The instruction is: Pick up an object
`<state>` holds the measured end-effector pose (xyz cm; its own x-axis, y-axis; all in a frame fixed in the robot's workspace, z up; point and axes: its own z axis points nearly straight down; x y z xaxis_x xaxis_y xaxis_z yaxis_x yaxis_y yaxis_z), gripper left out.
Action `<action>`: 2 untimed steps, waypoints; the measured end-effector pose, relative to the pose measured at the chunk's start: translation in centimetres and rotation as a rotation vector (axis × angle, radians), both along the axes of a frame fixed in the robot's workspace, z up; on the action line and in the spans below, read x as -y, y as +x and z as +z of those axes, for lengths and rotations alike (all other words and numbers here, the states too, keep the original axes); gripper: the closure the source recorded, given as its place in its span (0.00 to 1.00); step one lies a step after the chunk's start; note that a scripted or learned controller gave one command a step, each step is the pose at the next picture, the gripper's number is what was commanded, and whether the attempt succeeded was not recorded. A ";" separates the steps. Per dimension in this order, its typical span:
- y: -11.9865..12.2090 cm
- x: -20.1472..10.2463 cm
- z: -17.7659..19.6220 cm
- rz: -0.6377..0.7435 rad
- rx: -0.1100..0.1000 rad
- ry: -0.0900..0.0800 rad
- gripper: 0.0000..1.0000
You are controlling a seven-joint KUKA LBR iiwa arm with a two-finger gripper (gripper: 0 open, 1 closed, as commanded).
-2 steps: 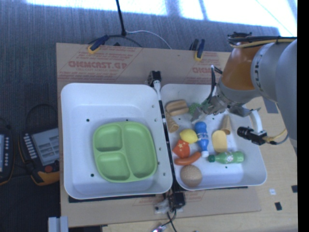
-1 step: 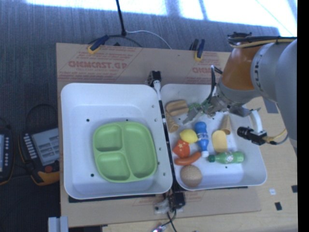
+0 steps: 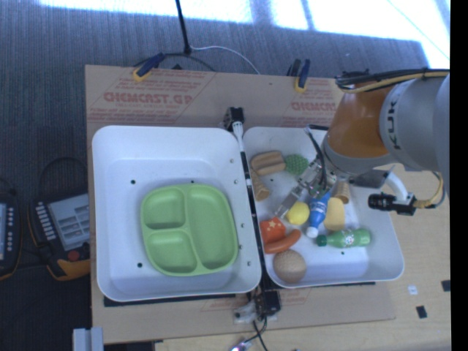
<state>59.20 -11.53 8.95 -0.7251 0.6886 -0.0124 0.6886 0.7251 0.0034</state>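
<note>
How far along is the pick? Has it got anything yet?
Done: the arm has reached into the right bin, and its gripper is low among the objects, just above the yellow ball and the blue-capped bottle. In hand: nothing visibly held; every object lies in the bin. Left: grasp one item and lift it. The green tray sits in the left bin.

Robotics lab: clamped board (image 3: 146, 93), cables (image 3: 212, 50), pendant (image 3: 62, 225).
</note>
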 end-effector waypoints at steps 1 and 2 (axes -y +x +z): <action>0.3 0.0 1.2 -0.002 0.010 0.000 1.00; -1.6 1.8 0.2 0.371 0.007 0.000 1.00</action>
<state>57.64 -13.31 9.14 -0.9251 0.3793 -0.0182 0.3792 0.9253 0.0076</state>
